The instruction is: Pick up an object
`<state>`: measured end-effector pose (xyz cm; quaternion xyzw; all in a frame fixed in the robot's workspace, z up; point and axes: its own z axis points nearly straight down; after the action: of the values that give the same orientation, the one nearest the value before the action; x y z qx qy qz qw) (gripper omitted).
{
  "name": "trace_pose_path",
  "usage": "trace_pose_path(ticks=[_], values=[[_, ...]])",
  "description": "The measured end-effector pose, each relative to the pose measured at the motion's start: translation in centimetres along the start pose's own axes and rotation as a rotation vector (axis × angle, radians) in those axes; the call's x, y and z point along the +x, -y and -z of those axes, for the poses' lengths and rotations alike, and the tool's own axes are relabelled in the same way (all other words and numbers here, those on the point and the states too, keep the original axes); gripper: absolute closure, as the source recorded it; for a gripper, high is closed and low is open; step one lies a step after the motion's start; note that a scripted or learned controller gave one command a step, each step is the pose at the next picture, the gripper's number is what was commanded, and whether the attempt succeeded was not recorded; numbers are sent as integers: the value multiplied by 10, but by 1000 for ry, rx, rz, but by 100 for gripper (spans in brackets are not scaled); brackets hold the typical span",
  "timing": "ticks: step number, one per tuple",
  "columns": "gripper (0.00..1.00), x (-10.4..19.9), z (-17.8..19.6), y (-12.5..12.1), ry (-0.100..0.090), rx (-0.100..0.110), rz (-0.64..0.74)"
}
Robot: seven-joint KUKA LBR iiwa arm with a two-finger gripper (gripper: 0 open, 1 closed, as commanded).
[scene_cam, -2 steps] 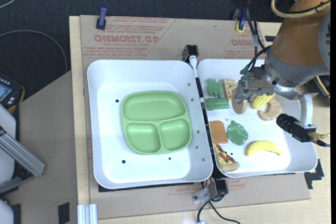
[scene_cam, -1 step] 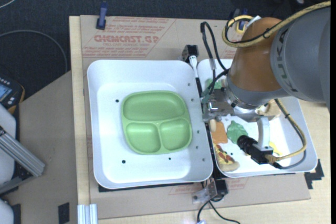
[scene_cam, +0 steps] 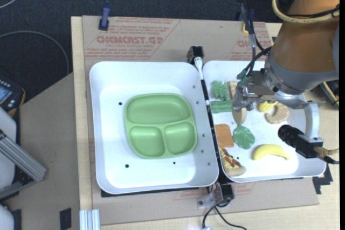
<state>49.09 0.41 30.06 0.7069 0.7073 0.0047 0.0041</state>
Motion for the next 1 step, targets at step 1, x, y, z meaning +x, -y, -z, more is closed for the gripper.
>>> trace_pose_path(ticks=[1], values=[[100,-41,-122,1,2,26,-6]])
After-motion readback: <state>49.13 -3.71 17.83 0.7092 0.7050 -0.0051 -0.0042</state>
